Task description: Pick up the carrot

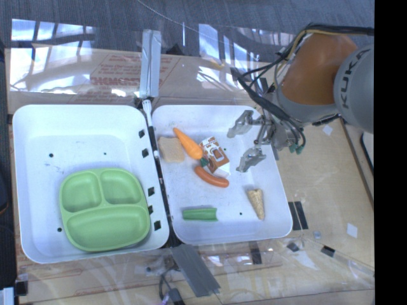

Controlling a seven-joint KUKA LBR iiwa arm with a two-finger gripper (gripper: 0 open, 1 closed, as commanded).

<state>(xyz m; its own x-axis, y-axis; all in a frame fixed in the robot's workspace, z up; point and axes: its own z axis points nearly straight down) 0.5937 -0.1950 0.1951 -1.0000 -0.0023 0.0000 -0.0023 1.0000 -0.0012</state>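
The arm (pixel 356 75) is a fat, rounded grey casting with part of the maker's name, the letters "KUK", in dark capitals on its side. Just behind the gripper (pixel 247 142) sits a broad, glossy orange band (pixel 318 68), domed and smooth, catching the light. Black cables (pixel 267 75) loop loosely over that band and run down toward the wrist, some bunched together, one arcing clear of the housing. The gripper itself is bare silvery metal: two slim, angular fingers (pixel 240 126) hung from a cluttered grey bracket, with small dark fittings and a greenish bit of connector right behind them.
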